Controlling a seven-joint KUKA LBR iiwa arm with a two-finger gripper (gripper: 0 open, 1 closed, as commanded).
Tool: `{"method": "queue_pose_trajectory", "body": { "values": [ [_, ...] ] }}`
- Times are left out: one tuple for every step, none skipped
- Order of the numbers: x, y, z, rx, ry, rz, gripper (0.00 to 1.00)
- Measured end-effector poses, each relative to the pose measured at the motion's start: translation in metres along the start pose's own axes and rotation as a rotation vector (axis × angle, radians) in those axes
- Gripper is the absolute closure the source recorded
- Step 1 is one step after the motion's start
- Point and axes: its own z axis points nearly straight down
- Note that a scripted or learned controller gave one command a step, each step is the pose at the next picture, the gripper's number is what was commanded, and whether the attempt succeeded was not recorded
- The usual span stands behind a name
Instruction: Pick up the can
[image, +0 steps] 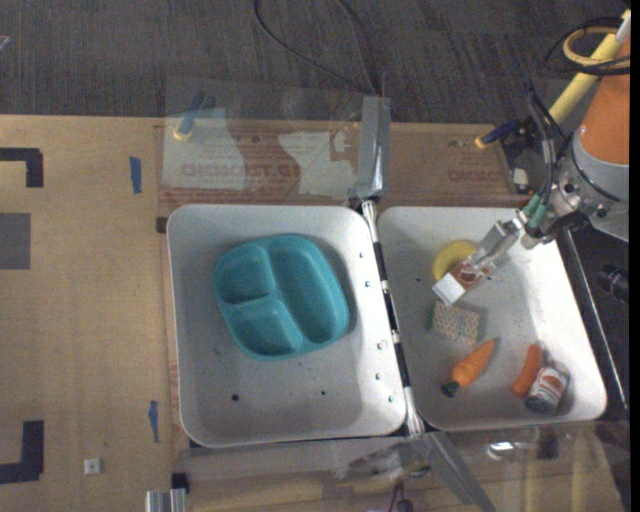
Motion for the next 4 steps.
{"method": "queue_pose_trajectory", "body": {
  "values": [
    [-0.013, -0.033, 0.135, 0.0, 0.0, -0.002, 0.0],
    [0.015, -0.065, 0.099, 0.001, 0.002, -0.185, 0.0],
    [0.056, 0.02, 0.108, -0.003, -0.002, -0.252, 0.0],
    [-0.047, 0.016, 0.074, -0.004, -0.004, -0.305, 0.0]
  ]
}}
